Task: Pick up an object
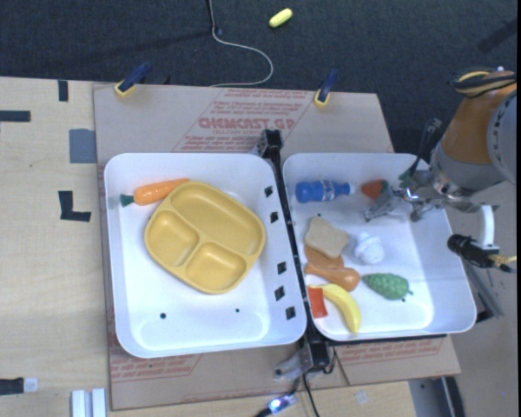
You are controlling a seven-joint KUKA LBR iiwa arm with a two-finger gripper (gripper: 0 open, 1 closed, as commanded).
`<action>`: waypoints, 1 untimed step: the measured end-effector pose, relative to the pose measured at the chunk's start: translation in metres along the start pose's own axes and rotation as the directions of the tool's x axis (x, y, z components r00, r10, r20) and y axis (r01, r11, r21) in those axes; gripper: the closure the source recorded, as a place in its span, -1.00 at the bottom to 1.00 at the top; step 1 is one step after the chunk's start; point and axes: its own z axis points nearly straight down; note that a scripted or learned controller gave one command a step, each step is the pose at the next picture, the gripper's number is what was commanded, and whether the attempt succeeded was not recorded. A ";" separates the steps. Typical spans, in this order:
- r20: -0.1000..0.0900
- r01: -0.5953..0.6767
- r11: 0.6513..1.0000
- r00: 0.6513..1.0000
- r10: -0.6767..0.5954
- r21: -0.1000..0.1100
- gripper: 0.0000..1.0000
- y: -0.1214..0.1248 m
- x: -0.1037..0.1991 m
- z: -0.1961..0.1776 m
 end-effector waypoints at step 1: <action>0.000 0.003 1.000 1.000 -0.003 0.006 -1.00 0.000 0.001 0.033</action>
